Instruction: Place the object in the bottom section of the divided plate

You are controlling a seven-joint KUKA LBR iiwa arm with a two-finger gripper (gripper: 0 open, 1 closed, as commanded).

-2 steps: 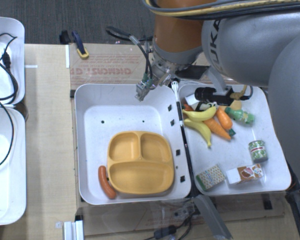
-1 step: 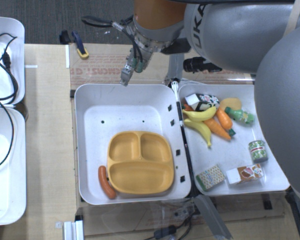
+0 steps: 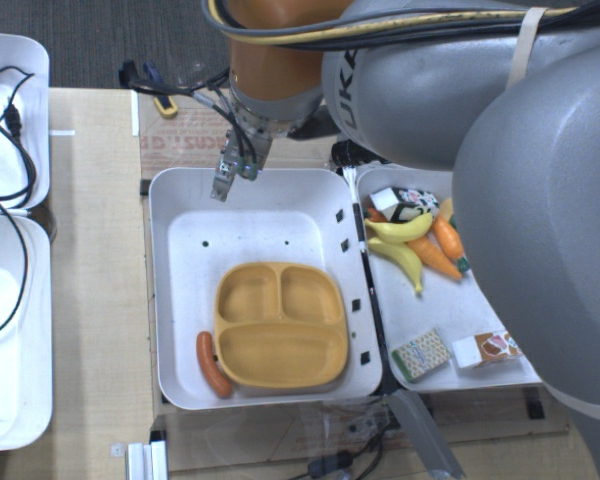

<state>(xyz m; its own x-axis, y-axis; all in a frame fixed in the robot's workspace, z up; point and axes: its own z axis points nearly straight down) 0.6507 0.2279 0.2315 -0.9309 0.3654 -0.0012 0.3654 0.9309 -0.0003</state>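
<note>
A tan divided plate (image 3: 280, 324) lies in the near half of the left bin (image 3: 180, 268), with two small sections at the back and one wide bottom section (image 3: 280, 356) at the front. A red-orange sausage (image 3: 213, 364) rests on the bin floor against the plate's front left corner. My gripper (image 3: 235, 173) hangs over the bin's back left rim, well behind the plate. Its fingers stand slightly apart and hold nothing.
The right bin (image 3: 450, 308) holds two bananas (image 3: 400, 243), a carrot (image 3: 442, 248), a black-and-white item (image 3: 412, 204), a green box (image 3: 420, 354) and a white-and-orange box (image 3: 488, 349). The arm's grey body covers the upper right. White trays with black cables (image 3: 5, 158) sit at far left.
</note>
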